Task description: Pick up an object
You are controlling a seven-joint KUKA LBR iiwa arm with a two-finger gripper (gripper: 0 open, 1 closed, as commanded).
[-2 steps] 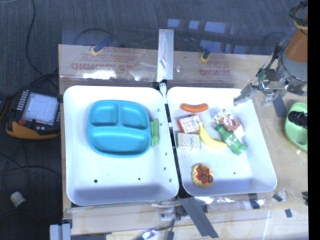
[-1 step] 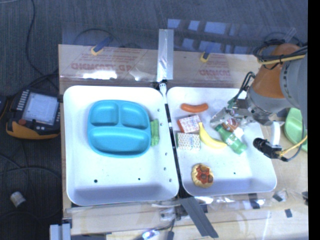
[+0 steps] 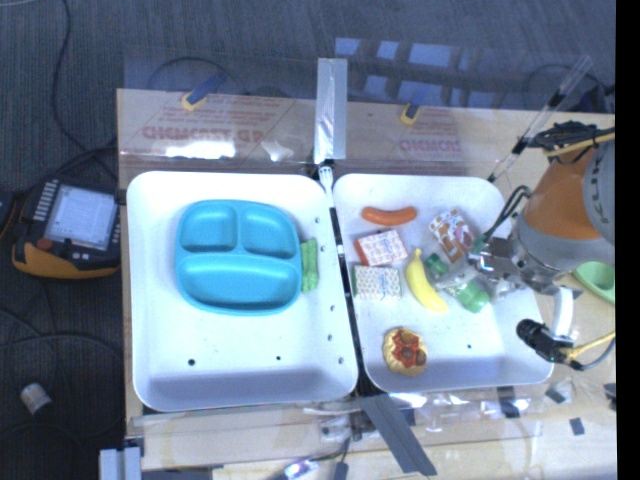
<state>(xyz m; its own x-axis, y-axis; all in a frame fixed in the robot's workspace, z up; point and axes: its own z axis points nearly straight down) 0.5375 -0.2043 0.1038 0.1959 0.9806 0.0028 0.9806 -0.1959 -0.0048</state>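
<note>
In the right bin (image 3: 440, 368) the hot dog (image 3: 389, 214), two small boxes (image 3: 380, 264), banana (image 3: 424, 282) and wrapped packet (image 3: 451, 233) crowd the upper half; the pizza toy (image 3: 405, 350) sits apart, bare floor around it. The blue tray (image 3: 238, 253) fills the left bin's (image 3: 240, 378) upper part, leaving its near strip open

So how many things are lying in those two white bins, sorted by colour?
Blue: 1, the divided tray
Green: 3, a strip beside the tray and two small pieces near the gripper
Yellow: 1, the banana
Orange-red: 1, the sausage
Mixed colours: 4, two small packets, a wrapped item, a small pizza
Total: 10
</note>
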